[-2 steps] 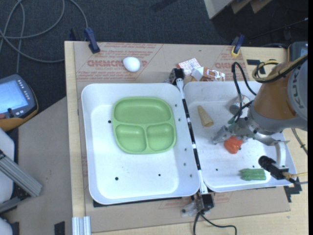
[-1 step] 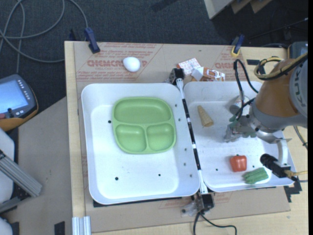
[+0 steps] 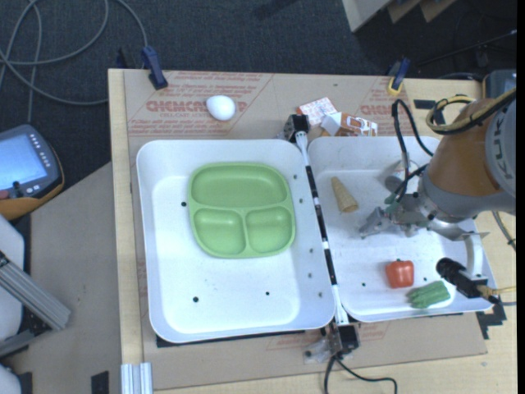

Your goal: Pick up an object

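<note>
You've got the grey KUKA arm w/ the orange band (image 3: 463,167) coming in from the right, wrist low over the right shallow white bin (image 3: 361,158). Its two-finger gripper (image 3: 385,217) sits near the bin's middle, metal parts splayed toward the left, but the view's too small and blurred there: can't tell if the claw is wide, narrow or gripping anything. Nothing visibly sits between the tips, so don't count a grasp.

Left shallow white bin (image 3: 164,245) holds the big pale-green plastic divided tray (image 3: 242,208), three compartments, all bare, lying flat near the bin's top centre.

Right bin has the pick candidates: a tan cone-shaped piece (image 3: 344,194) at upper left, near the gripper but apart from it; a red pepper-like toy (image 3: 399,273) toward the front, below the gripper; a green ridged toy (image 3: 429,294) just beside the red one, near the front rim, close to a black part of the arm's rig (image 3: 459,276).

Outside the bins, on the cardboard bench top (image 3: 123,220): a white egg-shaped object (image 3: 220,107), and some small red-and-white packets (image 3: 332,119) by the bins' top seam.

Risks, imo: gripper sits between objs rather than over one, so closing here likely grabs air. The cone may roll off if nudged. Red and green toys lie close together, so a descent there could clip both or shove one against the wall.
</note>
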Motion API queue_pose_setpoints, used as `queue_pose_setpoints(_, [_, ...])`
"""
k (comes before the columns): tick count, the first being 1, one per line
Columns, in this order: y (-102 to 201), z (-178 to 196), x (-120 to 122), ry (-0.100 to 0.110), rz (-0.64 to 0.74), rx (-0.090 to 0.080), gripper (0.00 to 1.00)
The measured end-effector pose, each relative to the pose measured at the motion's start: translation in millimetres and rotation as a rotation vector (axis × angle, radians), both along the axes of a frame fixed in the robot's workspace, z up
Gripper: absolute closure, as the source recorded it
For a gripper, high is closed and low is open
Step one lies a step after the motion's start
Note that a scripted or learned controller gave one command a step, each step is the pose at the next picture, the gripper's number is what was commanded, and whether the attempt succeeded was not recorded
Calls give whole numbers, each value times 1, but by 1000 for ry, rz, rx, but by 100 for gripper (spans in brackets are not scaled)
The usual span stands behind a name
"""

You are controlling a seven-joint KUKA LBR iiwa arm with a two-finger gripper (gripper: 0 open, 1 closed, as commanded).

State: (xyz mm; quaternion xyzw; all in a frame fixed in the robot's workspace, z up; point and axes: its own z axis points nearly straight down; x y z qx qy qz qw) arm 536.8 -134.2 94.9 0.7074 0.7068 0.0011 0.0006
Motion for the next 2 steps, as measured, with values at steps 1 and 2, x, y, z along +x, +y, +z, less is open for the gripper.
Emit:
queue_pose_setpoints(1, [-14,-10,-58,5,0,0,0])
queue_pose_setpoints(2, [-13,1,-57,0,0,-1,100])
